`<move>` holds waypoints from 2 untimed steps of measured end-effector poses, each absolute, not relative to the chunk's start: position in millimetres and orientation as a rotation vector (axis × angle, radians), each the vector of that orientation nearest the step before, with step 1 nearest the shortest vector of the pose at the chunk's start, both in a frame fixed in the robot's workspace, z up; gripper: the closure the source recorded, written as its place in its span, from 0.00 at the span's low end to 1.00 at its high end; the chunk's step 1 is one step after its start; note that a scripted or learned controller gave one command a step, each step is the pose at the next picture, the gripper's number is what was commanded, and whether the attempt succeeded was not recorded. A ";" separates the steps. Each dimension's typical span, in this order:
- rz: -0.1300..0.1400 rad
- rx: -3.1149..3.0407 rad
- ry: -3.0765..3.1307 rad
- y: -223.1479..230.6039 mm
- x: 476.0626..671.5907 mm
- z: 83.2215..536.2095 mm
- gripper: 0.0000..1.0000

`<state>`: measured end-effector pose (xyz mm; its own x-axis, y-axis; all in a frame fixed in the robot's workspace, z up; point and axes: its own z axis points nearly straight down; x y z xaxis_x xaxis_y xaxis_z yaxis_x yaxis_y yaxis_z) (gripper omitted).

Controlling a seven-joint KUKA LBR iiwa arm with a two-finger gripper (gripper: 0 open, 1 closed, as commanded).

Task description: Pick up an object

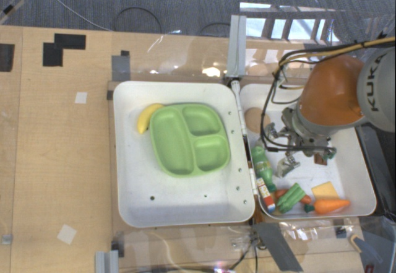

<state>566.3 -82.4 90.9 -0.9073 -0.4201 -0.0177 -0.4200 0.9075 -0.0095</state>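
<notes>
The grey arm with its orange band reaches in from the right over the right-hand shallow white bin on the pale wooden worktop. Its claw hangs low above the bin floor, just right of a green plastic bottle that lies along the bin's left wall; whether the claw is released or clenched I cannot tell (the wrist and cables hide most of it), and nothing can be seen gripped in it. Along the bin's near edge lie a green toy vegetable, a yellow cheese-like wedge and an orange toy carrot, all close together. The left-hand white bin holds a green divided plastic plate, with a yellow banana touching its upper left edge.
</notes>
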 end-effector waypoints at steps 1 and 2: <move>-0.008 -0.872 3.005 -138.8 616.3 101.6 0.00; -0.005 -0.746 3.039 -158.8 650.3 88.5 0.00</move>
